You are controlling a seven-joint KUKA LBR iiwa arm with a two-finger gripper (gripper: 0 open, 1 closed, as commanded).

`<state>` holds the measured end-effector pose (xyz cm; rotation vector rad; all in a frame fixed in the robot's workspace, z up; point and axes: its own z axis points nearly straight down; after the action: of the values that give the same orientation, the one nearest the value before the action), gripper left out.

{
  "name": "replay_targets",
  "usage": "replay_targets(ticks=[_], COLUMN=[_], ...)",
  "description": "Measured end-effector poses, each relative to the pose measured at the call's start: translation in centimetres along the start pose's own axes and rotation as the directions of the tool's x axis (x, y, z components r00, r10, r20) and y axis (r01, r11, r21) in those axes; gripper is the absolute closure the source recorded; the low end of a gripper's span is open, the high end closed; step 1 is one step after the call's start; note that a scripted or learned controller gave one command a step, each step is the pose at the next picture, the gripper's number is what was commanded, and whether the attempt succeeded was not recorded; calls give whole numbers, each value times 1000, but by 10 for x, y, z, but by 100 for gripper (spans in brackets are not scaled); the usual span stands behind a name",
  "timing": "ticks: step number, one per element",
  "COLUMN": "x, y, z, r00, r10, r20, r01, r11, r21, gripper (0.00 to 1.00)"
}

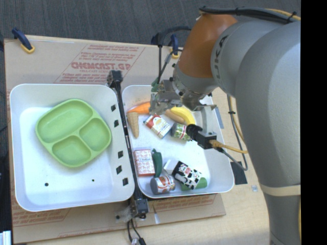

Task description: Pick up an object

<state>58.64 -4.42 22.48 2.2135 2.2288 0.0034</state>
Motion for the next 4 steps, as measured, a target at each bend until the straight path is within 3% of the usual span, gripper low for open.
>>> replay_targets(ticks=[1,2,3,4], x=[-22,-5,-14,23], y=[-68,-5,-90,-109], z=[-16,10,-16,-14], r00=[1000,1000,1000,1000], r10=[3,1,3,0], r20=[2,1,1,2], r01=[-3,-1,-3,0], r11=[1000,1000,1000,1000], r21=[1,4,1,2], gripper=[100,100,100,100])
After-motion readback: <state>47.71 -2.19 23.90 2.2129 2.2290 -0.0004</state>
